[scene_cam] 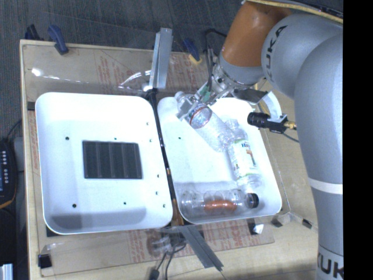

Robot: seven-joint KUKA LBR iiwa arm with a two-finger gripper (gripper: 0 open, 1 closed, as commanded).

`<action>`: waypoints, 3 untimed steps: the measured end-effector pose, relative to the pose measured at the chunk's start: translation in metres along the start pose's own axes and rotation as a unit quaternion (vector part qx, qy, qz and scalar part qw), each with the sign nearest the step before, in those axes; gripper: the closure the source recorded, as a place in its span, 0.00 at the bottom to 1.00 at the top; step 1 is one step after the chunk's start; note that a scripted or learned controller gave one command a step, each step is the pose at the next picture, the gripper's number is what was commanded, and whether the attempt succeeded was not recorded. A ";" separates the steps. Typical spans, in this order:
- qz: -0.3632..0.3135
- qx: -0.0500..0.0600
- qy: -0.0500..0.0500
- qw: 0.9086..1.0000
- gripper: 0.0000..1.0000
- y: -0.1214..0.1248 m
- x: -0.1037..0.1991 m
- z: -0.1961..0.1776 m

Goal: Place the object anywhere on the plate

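Observation:
A dark ribbed rectangular plate [112, 160] lies flat in the middle of the left bin [58, 115]. My gripper [195, 107] is low over the far end of the right bin [180, 168]. It sits right at the upper end of a crumpled clear plastic bottle [217, 130] that slants away toward the bin's right side. The gripper body hides whether the bottle's end is between its parts. The bottle's lower end rests among other bottles.
A second clear bottle with a white label [243, 161] lies along the right bin's right wall. A third clear bottle with orange contents and a black cap [218, 202] lies along its front wall. A metal divider [161, 60] stands between the bins.

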State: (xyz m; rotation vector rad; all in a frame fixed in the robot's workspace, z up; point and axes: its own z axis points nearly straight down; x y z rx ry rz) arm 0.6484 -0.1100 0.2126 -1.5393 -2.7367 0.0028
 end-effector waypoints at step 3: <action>-0.497 0.000 0.000 0.868 0.00 -0.004 0.160 0.021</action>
